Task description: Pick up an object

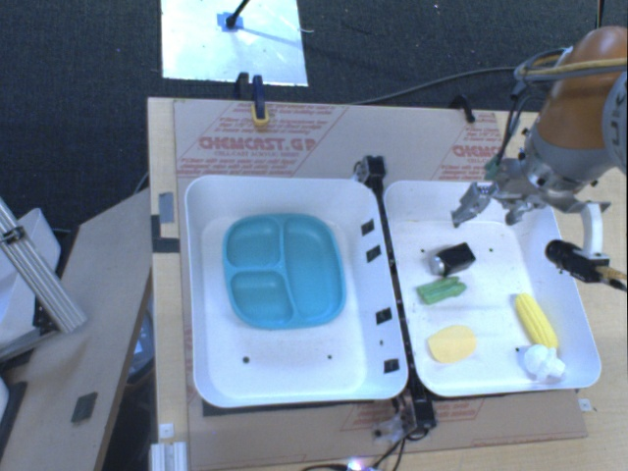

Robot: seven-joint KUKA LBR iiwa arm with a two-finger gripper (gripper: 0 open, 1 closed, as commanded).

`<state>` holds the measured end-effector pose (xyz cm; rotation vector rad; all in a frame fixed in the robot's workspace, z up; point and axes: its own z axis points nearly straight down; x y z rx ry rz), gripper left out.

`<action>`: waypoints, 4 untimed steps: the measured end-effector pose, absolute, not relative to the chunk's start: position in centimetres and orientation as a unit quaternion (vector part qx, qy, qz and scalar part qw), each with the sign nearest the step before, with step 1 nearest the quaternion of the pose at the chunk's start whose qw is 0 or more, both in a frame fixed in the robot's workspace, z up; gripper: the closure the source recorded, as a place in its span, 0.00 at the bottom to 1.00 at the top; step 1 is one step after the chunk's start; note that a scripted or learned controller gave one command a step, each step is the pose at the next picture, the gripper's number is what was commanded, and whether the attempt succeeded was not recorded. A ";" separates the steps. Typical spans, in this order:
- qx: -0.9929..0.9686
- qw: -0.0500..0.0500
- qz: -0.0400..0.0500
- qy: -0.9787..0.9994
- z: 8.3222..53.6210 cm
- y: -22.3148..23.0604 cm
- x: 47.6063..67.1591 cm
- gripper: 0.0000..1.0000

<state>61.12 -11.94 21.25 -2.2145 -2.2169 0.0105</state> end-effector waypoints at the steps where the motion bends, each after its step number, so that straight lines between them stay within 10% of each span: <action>1: -0.706 -0.001 0.000 -0.708 21.9 -11.9 61.4 0.00; 4: -0.707 0.000 0.000 -0.707 8.3 -12.5 61.1 0.00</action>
